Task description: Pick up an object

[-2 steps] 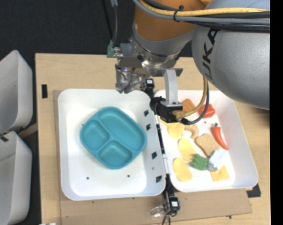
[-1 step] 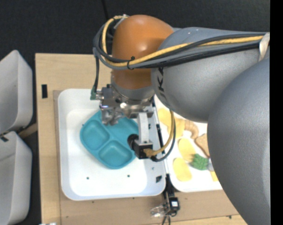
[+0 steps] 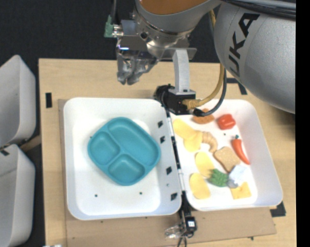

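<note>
My gripper (image 3: 129, 75) hangs high above the bench's far edge, beyond the back rim of the left bin (image 3: 75, 189), with nothing seen between its fingers. A teal divided plate (image 3: 124, 150) lies in the left bin. The right bin (image 3: 265, 174) holds toy food: a red pepper (image 3: 226, 121), a red chilli (image 3: 240, 150), a sausage (image 3: 202, 119), a shrimp (image 3: 210, 139), a bread slice (image 3: 226, 158), several yellow pieces (image 3: 185, 130), a green piece (image 3: 217, 178) and a cheese wedge (image 3: 241, 191).
The grey arm with its orange band fills the top right, over the right bin's far corner. White padded shapes (image 3: 8, 107) stand left of the bench. A small metal clip (image 3: 179, 230) sits at the bench's front edge.
</note>
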`<action>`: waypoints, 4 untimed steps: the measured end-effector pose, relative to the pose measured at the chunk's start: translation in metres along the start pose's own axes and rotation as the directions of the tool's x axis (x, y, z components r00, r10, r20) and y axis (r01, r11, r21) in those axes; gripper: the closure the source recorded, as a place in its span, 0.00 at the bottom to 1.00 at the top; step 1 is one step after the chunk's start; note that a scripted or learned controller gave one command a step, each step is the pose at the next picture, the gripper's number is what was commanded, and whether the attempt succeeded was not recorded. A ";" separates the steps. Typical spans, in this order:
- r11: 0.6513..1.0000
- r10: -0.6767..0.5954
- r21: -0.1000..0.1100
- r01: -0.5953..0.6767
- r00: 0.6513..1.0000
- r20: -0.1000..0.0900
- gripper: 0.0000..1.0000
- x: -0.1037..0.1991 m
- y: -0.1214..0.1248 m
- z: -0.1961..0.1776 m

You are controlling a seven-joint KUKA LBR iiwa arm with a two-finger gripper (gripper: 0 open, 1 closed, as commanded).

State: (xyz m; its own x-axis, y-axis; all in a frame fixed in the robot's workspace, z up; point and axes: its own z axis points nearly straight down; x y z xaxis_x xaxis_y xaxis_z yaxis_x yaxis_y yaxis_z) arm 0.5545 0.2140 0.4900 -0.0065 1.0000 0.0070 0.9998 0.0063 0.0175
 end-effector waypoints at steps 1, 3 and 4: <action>1.000 0.002 0.031 -0.003 1.000 0.012 1.00 0.006 -0.046 0.147; 1.000 0.006 0.029 -0.006 1.000 0.013 1.00 0.006 -0.016 0.148; 1.000 0.008 0.015 -0.008 1.000 0.009 1.00 -0.008 0.047 0.179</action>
State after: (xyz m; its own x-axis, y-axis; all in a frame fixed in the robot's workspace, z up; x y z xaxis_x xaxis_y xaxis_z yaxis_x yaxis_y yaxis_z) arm 0.6042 0.2077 0.3113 0.0013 1.0000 -0.0018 1.0000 -0.0013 0.0027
